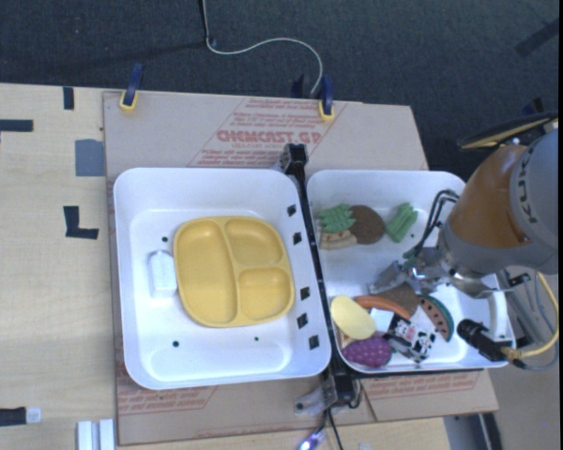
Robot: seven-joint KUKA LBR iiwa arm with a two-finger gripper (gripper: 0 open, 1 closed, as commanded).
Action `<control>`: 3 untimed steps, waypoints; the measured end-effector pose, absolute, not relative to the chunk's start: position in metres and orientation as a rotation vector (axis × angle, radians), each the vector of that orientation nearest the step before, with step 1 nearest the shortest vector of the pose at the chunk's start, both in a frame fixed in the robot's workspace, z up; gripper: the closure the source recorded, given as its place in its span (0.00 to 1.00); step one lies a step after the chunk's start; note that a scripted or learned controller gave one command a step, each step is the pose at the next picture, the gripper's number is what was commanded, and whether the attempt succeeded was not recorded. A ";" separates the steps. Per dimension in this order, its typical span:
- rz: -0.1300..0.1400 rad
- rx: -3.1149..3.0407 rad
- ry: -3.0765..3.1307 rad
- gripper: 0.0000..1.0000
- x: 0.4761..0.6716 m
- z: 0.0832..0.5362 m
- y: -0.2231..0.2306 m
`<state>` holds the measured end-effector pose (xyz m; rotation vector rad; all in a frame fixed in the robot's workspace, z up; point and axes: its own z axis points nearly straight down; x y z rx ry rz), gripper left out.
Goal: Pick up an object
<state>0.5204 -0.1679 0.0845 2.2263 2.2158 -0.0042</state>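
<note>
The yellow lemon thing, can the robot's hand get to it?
Probably yes. The lemon lies in the right bin, just left of the hand. Its top looks uncovered, though grapes and an orange strip crowd its sides.

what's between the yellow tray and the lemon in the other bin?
In the camera view, the black divider where the two bins meet lies between the yellow tray and the lemon, plus bare white bin floor on either side.

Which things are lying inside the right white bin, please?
In the right bin lie toy foods: a green-leafed piece, a brown piece, a green pod, a yellow lemon, purple grapes. The gripper covers whatever lies under it.
</note>
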 end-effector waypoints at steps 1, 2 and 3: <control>-0.004 2.220 2.225 0.00 0.556 0.084 -0.154; -0.002 2.222 2.220 0.00 0.503 0.084 -0.142; -0.001 2.221 2.221 1.00 0.505 0.095 -0.143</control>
